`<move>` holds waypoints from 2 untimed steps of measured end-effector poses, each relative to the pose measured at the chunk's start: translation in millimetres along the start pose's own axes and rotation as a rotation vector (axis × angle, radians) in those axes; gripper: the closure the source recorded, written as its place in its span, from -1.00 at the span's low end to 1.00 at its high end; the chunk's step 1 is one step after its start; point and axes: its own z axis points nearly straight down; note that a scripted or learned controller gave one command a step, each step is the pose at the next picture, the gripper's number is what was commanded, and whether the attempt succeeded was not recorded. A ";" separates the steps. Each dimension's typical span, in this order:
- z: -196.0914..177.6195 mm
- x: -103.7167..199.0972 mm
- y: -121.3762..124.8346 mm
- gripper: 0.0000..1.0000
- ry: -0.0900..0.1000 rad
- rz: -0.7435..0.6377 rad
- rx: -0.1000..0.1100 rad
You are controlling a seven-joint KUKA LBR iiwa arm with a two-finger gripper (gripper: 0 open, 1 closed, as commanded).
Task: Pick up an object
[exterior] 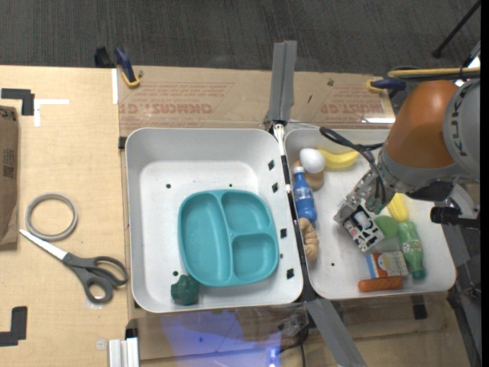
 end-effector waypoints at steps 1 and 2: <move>6.4 68.8 -48.0 1.00 -0.011 -0.015 -0.009; 6.5 27.7 -24.8 1.00 0.002 0.130 0.001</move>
